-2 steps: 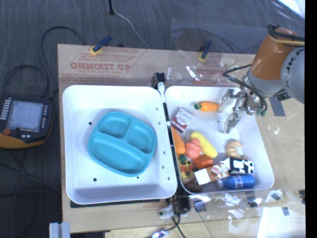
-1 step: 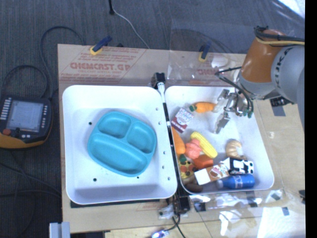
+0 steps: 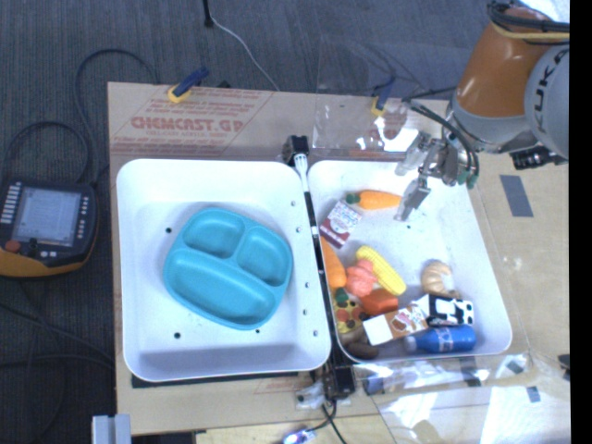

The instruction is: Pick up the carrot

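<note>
The carrot point(image 3: 379, 199), orange with a small green top pointing left, lies in the upper part of the right bin point(image 3: 486, 276). My gripper point(image 3: 404, 193) hangs just to the right of the carrot's thick end, reaching in from the upper right. Its two grey fingers stand open, one above the other in the view, and nothing sits between them. The lower fingertip point(image 3: 403, 213) is close to the bin floor beside the carrot; I cannot tell if it touches it.
Below the carrot the right bin holds a small packet point(image 3: 340, 222), a yellow corn cob point(image 3: 381, 268), a bread roll point(image 3: 435, 274), a cow-patterned carton point(image 3: 450, 311), a blue bottle point(image 3: 444, 340) and other toy food. A blue divided tray point(image 3: 229, 265) lies in the left bin point(image 3: 139, 340).
</note>
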Robot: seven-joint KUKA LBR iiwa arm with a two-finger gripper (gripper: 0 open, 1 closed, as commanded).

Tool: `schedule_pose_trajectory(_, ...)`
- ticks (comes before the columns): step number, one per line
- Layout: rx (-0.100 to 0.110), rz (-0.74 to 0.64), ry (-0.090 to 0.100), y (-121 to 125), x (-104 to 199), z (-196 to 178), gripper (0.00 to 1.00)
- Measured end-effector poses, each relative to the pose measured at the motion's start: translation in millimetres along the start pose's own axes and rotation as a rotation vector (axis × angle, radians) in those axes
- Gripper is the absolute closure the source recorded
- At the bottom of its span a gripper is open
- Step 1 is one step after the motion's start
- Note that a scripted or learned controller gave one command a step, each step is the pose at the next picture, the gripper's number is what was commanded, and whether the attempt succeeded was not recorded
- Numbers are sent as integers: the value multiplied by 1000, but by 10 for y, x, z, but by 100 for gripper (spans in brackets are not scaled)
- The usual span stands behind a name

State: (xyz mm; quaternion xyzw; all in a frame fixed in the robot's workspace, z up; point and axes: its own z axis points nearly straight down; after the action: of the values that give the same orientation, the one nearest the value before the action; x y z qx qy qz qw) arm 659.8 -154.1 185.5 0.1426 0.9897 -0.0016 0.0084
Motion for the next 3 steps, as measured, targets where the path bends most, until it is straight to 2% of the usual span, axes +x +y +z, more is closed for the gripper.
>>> schedule_pose_trajectory(1,-4,59,15,767,774,-57,0)
schedule_pose_trajectory(2,-2,122,9,507,399,850,0)
schedule_pose_trajectory(3,-9,231,-3,243,747,920,0)
